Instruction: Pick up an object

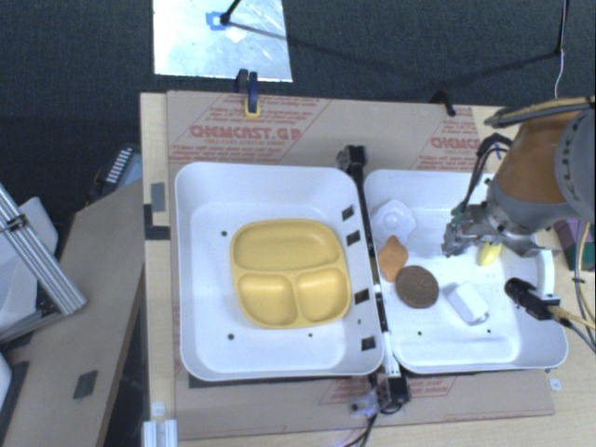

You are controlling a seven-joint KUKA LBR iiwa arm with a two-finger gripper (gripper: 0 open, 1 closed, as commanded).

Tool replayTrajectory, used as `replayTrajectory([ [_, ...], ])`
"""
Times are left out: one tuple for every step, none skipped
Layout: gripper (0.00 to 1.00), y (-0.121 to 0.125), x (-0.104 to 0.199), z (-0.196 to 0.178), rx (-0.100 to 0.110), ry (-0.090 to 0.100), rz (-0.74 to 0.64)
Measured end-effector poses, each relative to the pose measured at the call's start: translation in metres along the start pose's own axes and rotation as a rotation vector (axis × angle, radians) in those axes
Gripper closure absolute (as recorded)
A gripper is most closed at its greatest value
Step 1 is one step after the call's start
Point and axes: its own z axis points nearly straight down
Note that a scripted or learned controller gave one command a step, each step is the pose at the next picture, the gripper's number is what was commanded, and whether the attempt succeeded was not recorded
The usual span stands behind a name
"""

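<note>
My gripper [454,241] hangs over the right bin [521,347], near its upper middle, with the grey arm and its orange band reaching in from the right. A small yellow object [490,253] lies just right of the gripper, partly hidden by the wrist. A white block [467,304] sits below the gripper, and a brown round disc [417,287] lies to its lower left. An orange piece [392,258] and a clear plastic item [394,219] rest near the bin's left wall.
The left bin [200,343] holds a yellow divided plate [286,272]. A black hinge strip [363,250] runs between the two bins. Brown cardboard lies under both bins.
</note>
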Motion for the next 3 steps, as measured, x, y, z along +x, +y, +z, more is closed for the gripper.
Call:
replayTrajectory([
  [1.0, -0.002, -0.003, -0.044, -0.002, 0.0, 0.001],
  [1.0, 0.006, -0.011, -0.104, -0.005, -0.001, -0.001],
  [1.0, 0.007, -0.012, -0.149, -0.004, 0.0, -0.002],
])
